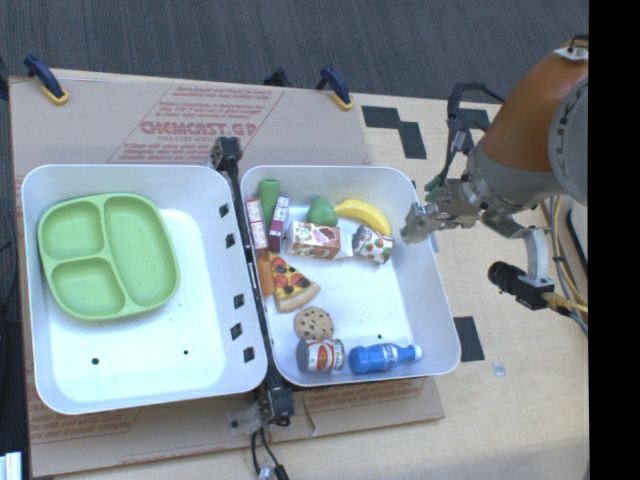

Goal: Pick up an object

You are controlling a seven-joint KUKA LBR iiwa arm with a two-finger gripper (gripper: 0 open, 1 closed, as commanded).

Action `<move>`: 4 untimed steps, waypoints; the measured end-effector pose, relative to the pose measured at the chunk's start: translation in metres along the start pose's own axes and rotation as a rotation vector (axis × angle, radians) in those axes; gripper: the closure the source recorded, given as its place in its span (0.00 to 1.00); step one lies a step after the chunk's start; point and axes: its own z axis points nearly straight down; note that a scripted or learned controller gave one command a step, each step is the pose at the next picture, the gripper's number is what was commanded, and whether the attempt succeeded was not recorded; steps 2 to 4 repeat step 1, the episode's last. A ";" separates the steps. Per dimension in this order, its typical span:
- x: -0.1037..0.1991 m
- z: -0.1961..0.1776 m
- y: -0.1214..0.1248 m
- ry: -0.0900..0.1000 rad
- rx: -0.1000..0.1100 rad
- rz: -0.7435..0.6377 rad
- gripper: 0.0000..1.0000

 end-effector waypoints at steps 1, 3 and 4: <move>0.000 -0.002 -0.065 0.000 0.002 0.001 1.00; 0.000 -0.002 -0.065 0.000 0.002 0.001 1.00; 0.000 -0.002 -0.065 0.000 0.002 0.001 1.00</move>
